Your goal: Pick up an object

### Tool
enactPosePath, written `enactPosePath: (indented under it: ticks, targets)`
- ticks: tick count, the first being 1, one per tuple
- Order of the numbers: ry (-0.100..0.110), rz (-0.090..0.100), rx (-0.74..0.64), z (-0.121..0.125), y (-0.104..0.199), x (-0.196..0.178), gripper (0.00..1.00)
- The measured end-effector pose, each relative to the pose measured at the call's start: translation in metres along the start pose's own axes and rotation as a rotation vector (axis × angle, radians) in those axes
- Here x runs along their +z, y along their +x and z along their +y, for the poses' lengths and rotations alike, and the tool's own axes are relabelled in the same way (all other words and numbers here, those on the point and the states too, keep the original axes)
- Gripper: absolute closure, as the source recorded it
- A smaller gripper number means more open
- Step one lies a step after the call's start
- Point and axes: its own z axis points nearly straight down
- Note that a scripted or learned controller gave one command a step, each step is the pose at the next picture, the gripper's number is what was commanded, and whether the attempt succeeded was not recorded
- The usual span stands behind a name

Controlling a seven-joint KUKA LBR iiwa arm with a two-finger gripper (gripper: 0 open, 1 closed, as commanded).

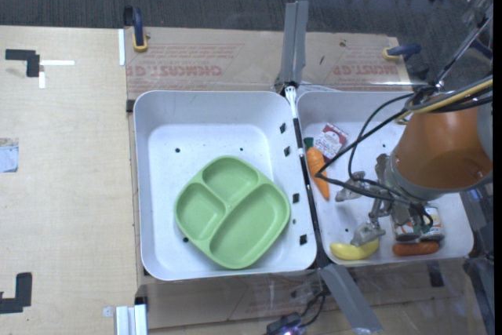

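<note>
The small yellow plastic banana (354, 249) lies at the right white bin's (463, 247) near wall, just below the tool (369, 231), whose grip I cannot make out. Crowded beside a red sausage-shaped toy (416, 249), a descent could nudge it away.

The arm (439, 149) is cut off at the right edge and hides part of the right bin (345, 107). The can (414, 230) beside the gripper (375, 225) is partly covered; its label is unreadable.

2 white bins (149, 169), 1 green plate (232, 211), 1 carrot (316, 169), 1 banana (353, 250), 1 packet (330, 140).
</note>
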Motion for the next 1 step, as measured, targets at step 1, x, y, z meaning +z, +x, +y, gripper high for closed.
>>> enactPosePath:
  ticks: [1]
  targets:
    - [-0.005,0.026,-0.029,-0.0391,-0.0778,0.0060,0.00]
